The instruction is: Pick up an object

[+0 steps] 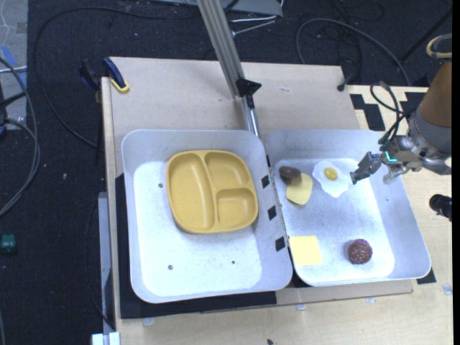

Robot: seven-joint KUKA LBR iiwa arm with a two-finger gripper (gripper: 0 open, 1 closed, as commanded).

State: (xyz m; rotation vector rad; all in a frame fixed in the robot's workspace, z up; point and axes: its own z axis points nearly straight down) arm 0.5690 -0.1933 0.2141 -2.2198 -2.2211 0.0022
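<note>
The right bin (402, 214) holds several toy foods. A fried egg (331, 179) lies near its back, with a pale yellow chip-shaped piece (300, 190) and a small brown lump (290, 172) to its left. A yellow cheese square (305, 249) and a dark red meatball (359, 251) lie near the front. My gripper (364, 168) hangs over the bin's back right part, just right of the egg, with nothing seen between its fingers. The fingers point left and down toward the egg.
The left bin (144, 264) bears a yellow three-compartment plate (212, 190). A slanted metal pole (223, 38) rises from the back between the bins. Black clips (273, 207) sit along the seam where the bins meet. Cables lie on the dark floor around the bench.
</note>
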